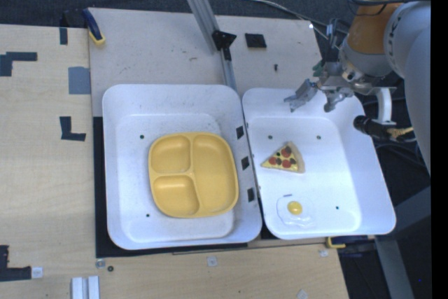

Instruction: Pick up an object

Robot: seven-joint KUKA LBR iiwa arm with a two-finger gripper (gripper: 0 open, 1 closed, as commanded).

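Observation:
A toy pizza slice (284,159) lies in the middle of the right bin (364,171). A toy fried egg (295,211) sits nearer that bin's front edge. My gripper (314,98) hangs over the bin's far edge, up and to the right of the pizza slice. Its two grey fingers (299,96) are spread apart with nothing between them. A yellow divided plate (192,174) rests in the left bin (119,150).
A slanted metal pole (203,3) crosses the bench behind the bins, ending at a black clamp (224,40). Cables run along the arm at the right. A yellow-and-blue clip (94,28) sits at the bench's far left corner.

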